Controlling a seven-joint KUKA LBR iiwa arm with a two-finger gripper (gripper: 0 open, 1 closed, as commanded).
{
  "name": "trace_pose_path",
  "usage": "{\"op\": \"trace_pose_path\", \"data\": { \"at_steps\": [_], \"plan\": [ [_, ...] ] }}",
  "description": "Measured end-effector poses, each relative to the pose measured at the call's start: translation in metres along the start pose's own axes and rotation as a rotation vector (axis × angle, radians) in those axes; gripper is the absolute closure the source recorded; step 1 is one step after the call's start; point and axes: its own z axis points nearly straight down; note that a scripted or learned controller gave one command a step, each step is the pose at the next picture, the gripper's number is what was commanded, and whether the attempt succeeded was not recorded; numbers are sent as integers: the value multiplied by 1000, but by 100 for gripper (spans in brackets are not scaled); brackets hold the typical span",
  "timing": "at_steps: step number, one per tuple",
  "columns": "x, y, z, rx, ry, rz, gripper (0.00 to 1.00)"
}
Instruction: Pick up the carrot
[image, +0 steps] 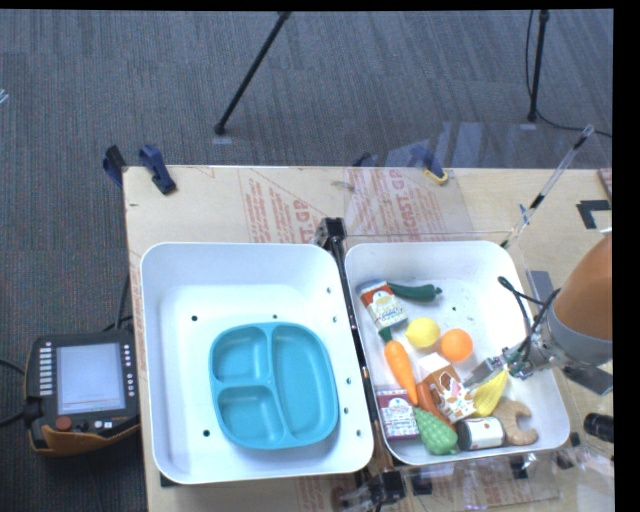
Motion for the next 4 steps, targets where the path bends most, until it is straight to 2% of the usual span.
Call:
{"op": "trace_pose_path", "data": {
  "at_steps": [1,2,3,4],
  "plan": [
    [62,73,-24,29,12,300,0],
    [53,29,14,33,14,199,0],
    [-16,102,10,24,14,-63,0],
    [-39,143,16,24,14,-13,0]
  ]
}}
